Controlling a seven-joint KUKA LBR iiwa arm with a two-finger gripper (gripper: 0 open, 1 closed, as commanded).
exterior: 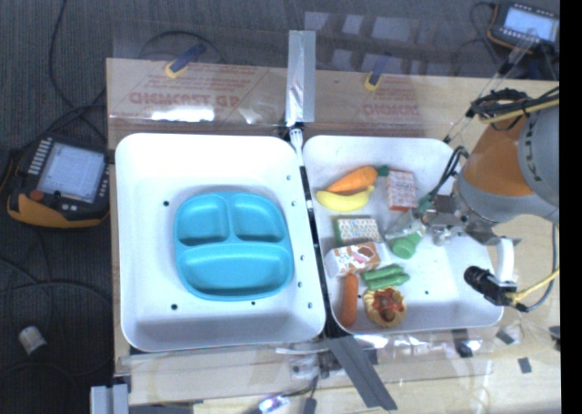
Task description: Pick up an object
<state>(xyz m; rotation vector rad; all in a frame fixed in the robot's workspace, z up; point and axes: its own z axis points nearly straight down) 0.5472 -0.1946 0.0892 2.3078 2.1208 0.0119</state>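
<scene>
The gripper point(426, 217) hangs low in the right bin point(427, 150), toward its right wall; whether it is open or closed cannot be told. A green bottle point(405, 242) lies just beside it. A carrot point(352, 179) and a banana point(344, 200) lie near the bin's left wall. The left bin point(145, 157) holds a blue tray point(234, 244).

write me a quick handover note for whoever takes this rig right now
Gripper: low in the right bin, at a green item; grip unclear.
Things: carrot, banana, small packets and other toy food lie in the right bin's left half. A blue divided plate sits in the left bin.
Done: no item seen lifted.
Left: secure one object and raise it.
</scene>
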